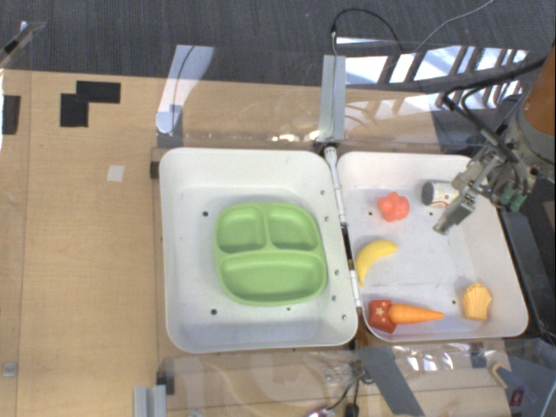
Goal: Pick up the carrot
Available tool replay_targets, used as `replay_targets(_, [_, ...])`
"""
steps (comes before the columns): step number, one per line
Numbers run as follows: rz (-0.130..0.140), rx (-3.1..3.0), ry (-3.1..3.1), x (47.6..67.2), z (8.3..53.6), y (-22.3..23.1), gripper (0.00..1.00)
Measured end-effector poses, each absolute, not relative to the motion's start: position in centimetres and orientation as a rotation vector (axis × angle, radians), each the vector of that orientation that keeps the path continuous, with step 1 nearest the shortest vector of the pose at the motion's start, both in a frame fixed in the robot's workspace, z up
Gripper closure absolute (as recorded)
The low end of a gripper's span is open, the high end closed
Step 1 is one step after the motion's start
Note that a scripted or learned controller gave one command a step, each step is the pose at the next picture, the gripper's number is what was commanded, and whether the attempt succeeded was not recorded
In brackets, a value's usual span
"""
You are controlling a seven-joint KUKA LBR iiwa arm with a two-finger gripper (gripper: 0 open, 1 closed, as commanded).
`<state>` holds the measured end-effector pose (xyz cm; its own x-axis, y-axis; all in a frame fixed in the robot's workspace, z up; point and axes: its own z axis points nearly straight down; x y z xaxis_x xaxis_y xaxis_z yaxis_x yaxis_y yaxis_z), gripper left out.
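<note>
The carrot (417, 314) is orange and lies flat near the front edge of the right bin (499, 241), its tip pointing right. Its thick end touches a red toy (379, 313) at the bin's front left corner. My gripper (455, 211) hangs over the back right part of the same bin, well behind the carrot and apart from it. Nothing is seen held in it.
In the right bin also lie a yellow banana (373, 257), a red-orange fruit (393, 207), a yellow ridged toy (476, 301) and a small white and grey item (439, 194) beside the gripper. The left bin (187, 233) holds a green divided plate (270, 253).
</note>
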<state>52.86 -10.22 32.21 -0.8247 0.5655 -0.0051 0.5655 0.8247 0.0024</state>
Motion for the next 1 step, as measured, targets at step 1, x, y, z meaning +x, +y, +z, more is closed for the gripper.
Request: replay_targets(1, [0.001, 0.585, 3.086, 53.2, 24.33, -12.18, 0.0])
